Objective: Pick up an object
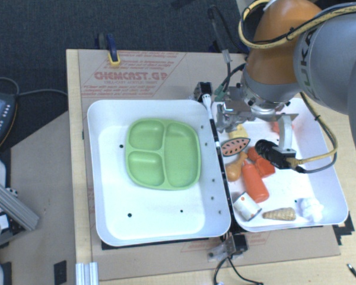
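The right bin (329, 186) holds several small things. Near its left wall lies a slice with a red face and dark seeds (234, 146). Below it are a tan piece (233, 171), an orange bottle (254, 181) with a white cap (246, 205), and a red piece (264, 167). A tan cone (280, 214) and a white crumpled thing (310, 206) lie at the front. My gripper (228, 121) hangs low over the bin's back left corner, just above the seeded slice. The wrist hides what lies under it.
The left bin (107, 200) holds a green divided plate (164, 153). A ridge (216, 159) separates the two bins. The grey arm with its orange band (282, 34) covers the back of the right bin. Brown board (136, 70) lies behind the bins.
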Robot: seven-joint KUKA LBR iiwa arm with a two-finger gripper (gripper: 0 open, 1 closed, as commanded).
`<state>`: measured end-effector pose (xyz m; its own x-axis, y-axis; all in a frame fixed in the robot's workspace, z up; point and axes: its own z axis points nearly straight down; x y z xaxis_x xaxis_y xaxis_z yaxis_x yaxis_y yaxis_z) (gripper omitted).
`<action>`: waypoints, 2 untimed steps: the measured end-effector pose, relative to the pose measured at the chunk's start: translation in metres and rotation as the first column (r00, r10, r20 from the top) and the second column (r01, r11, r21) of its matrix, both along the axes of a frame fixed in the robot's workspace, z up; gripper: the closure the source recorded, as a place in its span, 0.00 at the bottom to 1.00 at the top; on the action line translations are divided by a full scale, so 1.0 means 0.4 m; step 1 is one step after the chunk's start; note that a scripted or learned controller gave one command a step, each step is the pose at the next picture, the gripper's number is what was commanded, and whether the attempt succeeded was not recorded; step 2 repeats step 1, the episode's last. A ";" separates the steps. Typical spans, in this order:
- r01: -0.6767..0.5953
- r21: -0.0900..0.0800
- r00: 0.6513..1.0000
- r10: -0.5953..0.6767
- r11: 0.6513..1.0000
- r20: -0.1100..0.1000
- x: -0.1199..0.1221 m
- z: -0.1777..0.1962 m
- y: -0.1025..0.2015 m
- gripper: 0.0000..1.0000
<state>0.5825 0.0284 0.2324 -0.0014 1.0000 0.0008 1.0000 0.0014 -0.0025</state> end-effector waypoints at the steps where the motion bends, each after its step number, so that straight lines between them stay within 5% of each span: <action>1: 0.002 -0.001 1.000 -0.002 1.000 -0.002 0.008 -0.047 -0.016 1.00; 2: 0.002 -0.001 1.000 -0.002 1.000 -0.002 0.008 -0.047 -0.016 1.00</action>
